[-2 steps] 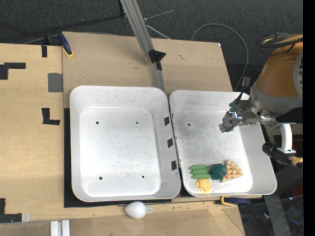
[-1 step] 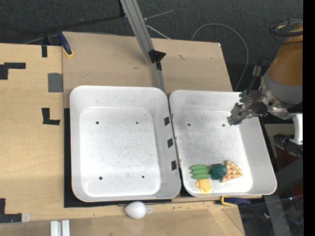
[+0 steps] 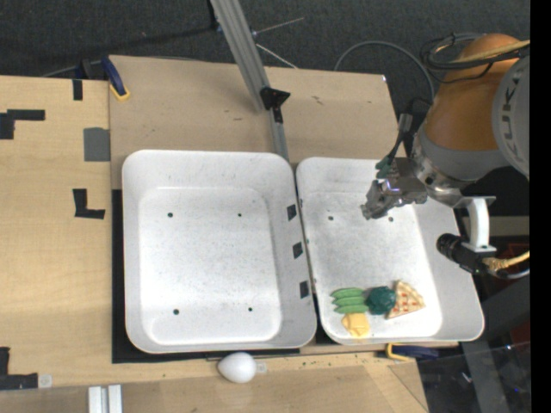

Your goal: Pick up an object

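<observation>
In the right bin [image 3: 344, 179], near its front edge, lie several small toy foods: a green pea pod [image 3: 348, 298], a dark green broccoli piece [image 3: 380, 299], a pizza slice [image 3: 405, 300] and a yellow piece [image 3: 355, 323]. My gripper [image 3: 376, 206] hangs over the back middle of that bin, well behind the toys. Nothing shows between its fingers.
The left bin [image 3: 138, 231] sits beside the right one. A white egg-shaped object [image 3: 237, 367] rests on the bench in front of the left bin. A grey metal pole [image 3: 245, 46] slants down to the bins' back edge. Cables trail at the right.
</observation>
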You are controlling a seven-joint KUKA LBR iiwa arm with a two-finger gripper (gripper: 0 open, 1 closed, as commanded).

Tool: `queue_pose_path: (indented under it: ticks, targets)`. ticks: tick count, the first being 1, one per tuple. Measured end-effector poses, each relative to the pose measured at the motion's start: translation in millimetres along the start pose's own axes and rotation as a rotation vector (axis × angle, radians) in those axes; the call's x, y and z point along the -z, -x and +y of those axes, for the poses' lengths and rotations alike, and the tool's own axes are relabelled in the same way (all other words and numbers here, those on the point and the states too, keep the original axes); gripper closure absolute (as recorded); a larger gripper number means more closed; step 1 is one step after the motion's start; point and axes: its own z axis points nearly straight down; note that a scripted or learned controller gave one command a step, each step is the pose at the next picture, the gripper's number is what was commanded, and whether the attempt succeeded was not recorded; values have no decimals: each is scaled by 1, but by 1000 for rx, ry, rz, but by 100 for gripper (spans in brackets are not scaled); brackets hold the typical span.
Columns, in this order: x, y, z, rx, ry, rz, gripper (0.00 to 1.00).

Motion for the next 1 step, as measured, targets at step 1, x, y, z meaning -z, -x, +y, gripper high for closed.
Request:
queue_pose_path:
  ticks: [1]
  targets:
    - [-10, -44, 0, -1, -1, -1, 100]
